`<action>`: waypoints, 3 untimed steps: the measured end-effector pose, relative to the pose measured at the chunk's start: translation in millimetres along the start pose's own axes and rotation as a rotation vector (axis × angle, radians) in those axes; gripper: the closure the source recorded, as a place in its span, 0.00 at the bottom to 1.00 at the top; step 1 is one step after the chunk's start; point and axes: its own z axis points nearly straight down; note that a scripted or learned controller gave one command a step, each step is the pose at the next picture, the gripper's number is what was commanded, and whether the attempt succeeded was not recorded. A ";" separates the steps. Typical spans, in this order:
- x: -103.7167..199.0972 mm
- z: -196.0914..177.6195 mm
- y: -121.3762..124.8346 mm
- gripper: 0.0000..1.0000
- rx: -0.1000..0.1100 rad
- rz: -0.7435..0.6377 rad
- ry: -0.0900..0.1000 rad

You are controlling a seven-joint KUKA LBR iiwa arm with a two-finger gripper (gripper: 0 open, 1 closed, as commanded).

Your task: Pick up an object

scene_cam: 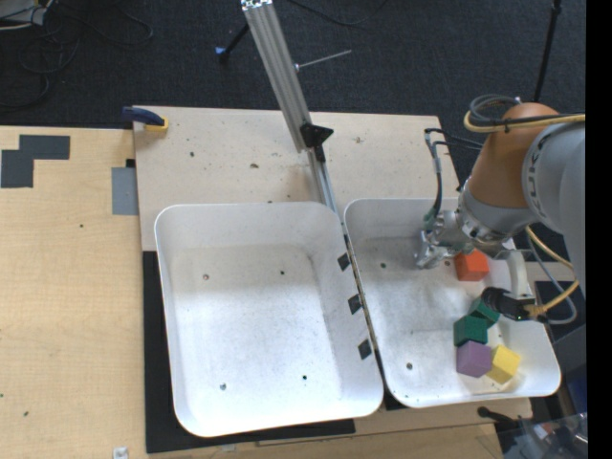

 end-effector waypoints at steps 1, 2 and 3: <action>3.8 -61.9 -2.7 1.00 -0.008 -0.005 -0.001; 2.5 -108.0 -2.4 1.00 -0.007 -0.007 -0.001; 56.5 -105.9 -10.9 1.00 0.000 -0.011 0.002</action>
